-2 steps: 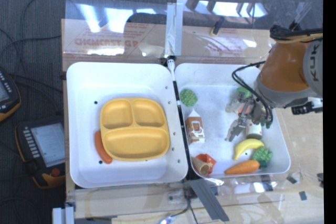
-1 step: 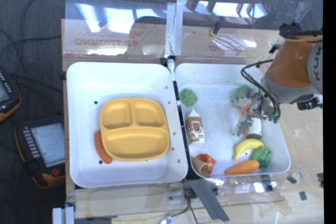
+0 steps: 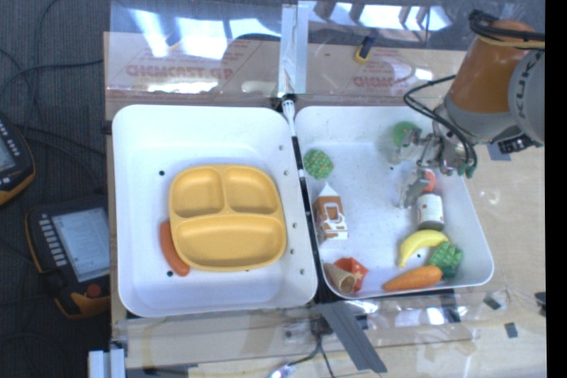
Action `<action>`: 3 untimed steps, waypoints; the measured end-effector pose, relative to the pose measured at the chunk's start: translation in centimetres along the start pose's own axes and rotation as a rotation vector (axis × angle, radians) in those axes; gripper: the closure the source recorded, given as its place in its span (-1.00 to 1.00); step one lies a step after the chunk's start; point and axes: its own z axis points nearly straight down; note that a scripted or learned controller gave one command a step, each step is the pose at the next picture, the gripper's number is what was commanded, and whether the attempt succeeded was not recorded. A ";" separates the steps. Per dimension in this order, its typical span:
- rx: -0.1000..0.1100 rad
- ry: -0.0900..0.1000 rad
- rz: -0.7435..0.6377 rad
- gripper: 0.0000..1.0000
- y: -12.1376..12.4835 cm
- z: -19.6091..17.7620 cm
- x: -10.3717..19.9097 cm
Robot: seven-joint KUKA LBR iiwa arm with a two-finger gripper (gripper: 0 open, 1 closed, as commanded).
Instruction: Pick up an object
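Note:
My gripper (image 3: 409, 171) hangs over the right bin (image 3: 372, 124), in its right half, on the grey arm with the orange band (image 3: 490, 71). Its two fingers stand apart, open, with nothing between them. Just below it lies a small bottle (image 3: 431, 212) with a red cap. A green toy vegetable (image 3: 405, 135) lies just above the gripper. Further down sit a banana (image 3: 418, 245), a green bumpy piece (image 3: 446, 258) and a carrot (image 3: 412, 280). A small milk carton (image 3: 330, 218), a green ball-like vegetable (image 3: 318, 162) and a red-topped piece (image 3: 347, 273) lie along the bin's left side.
The left bin (image 3: 142, 137) holds a yellow divided plate (image 3: 228, 215) with a red sausage (image 3: 173, 249) at its left edge. A clear plastic wall (image 3: 292, 40) rises behind both bins. Cables and a handheld pendant (image 3: 75, 239) lie on the floor at the left.

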 end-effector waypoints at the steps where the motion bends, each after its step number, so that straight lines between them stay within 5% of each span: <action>1: 0.001 -0.052 0.053 -1.00 -1.1 0.2 6.5; 2: -0.012 -0.061 0.208 -1.00 -1.6 0.4 13.6; 3: -0.008 -0.062 0.206 1.00 -1.6 -0.5 13.5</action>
